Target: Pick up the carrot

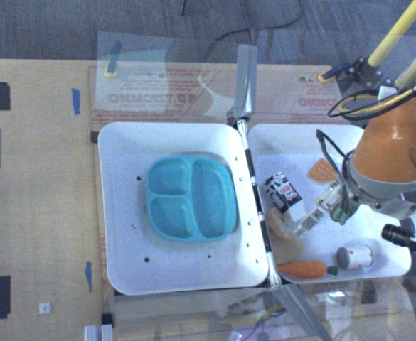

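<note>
The carrot [302, 268] is orange and lies flat along the near edge of the right bin [300, 144], close to its left corner. My gripper [310, 219] hangs over the middle of that bin, reaching in from the right under the orange wrist band. It is above and slightly right of the carrot and apart from it. Its tip is next to a beige item [279, 226].
In the right bin there are also a black-and-white packet [282, 191], an orange cracker-like piece [323, 169] and a small grey can [355, 256] right of the carrot. The left bin [122, 247] holds a blue divided plate [191, 198].
</note>
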Tool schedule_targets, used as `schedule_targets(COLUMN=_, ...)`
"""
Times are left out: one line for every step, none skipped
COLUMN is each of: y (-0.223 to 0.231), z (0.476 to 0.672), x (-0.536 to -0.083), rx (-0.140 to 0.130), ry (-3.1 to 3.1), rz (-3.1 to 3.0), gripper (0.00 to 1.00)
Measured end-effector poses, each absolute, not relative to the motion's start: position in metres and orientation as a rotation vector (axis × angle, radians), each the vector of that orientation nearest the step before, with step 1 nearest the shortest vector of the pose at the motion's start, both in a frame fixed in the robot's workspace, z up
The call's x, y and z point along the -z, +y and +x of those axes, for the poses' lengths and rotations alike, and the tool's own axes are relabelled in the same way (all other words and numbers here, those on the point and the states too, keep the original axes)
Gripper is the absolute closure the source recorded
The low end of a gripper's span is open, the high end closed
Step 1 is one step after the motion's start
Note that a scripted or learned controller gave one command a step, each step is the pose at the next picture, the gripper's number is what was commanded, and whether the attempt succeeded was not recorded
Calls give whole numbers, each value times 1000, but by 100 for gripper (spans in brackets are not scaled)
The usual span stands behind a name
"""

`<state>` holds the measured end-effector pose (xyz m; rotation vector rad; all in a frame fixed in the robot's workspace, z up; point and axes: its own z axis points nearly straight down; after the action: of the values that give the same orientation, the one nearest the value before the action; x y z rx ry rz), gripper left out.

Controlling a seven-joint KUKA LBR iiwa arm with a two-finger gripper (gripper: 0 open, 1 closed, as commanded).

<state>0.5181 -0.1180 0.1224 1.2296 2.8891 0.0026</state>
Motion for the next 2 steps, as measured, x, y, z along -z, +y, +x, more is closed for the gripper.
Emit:
schedule_targets(y=-200, z=559, x=-189, rx=-1, ry=2982, rz=964, gripper=0)
schedule_targets(y=-153, z=542, x=-183, rx=-3, ry=3128, rz=235, gripper=0)
